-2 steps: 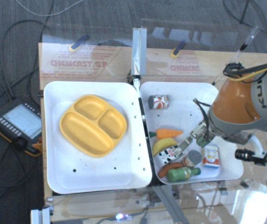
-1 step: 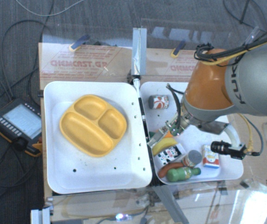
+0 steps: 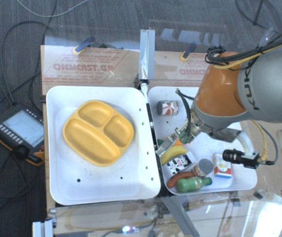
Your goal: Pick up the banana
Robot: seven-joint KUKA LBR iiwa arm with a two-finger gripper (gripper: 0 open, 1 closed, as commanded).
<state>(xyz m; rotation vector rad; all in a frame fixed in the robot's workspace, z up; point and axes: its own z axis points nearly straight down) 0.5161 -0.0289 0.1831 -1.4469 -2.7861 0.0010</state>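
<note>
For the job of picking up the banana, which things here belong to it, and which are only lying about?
For the job:
banana, in the right bin
gripper, right above the banana

Lying about:
yellow divided plate, in the left bin
small can
green bottle
small carton

Arm (image 3: 239, 90) reaching left, end effector (image 3: 173, 141) lowered.

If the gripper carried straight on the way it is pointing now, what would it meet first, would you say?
Most likely the curved yellow banana. The two-finger gripper points down and toward the left side of the right-hand white bin, and the banana lies just beyond its tip. Depth is unclear from above, so it may already be touching.
</note>
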